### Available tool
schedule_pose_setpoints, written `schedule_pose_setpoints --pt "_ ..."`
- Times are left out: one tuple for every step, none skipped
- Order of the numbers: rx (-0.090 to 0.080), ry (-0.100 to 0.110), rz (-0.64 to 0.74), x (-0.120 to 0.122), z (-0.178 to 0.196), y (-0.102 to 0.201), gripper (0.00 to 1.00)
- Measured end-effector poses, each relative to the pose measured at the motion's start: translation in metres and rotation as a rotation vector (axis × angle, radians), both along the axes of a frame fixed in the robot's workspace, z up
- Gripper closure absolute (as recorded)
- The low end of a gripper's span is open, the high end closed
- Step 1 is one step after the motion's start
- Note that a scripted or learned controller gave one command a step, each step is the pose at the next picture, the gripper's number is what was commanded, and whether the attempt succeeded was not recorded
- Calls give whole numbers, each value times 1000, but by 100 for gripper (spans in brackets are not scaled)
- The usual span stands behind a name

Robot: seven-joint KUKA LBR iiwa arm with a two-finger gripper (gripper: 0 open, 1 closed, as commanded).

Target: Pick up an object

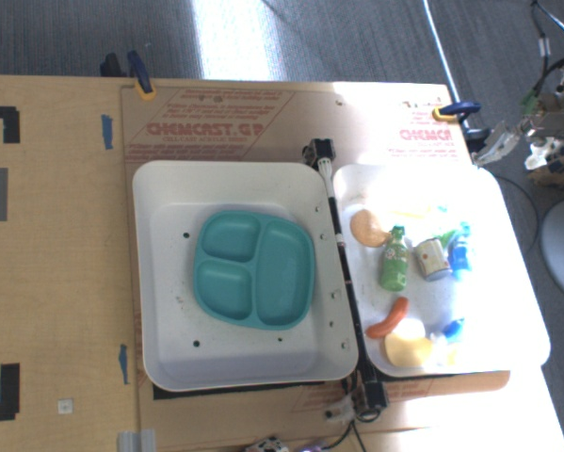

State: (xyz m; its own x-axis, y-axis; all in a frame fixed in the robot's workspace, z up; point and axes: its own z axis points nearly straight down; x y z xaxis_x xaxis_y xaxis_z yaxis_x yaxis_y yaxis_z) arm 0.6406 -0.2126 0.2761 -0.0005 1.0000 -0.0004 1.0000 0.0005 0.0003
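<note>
Two shallow white bins are set side by side on a bench covered with brown cardboard. The left bin is occupied by a teal divided plate, laid flat near its middle, with three compartments. The right bin is strongly lit and holds a cluster of small objects. A tan rounded piece is found at the far left of the cluster, just beside the dividing wall. A green bottle is placed near it, lying roughly lengthwise toward the near side. A grey block sits to the right of the bottle, with a blue item touching or just beside it. A red sausage-shaped piece lies nearer, and a pale yellow rounded piece rests at the near edge, with a small blue piece to its right. Blue clamps are fixed at the far edge of the cardboard. The state of the fingers cannot be told.
</note>
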Motion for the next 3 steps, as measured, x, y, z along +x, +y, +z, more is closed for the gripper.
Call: schedule_pose_setpoints --pt "9 5 102 8 -174 5 0" --pt "3 0 333 -36 -191 6 0" --pt "-2 -6 332 -34 -179 5 100"
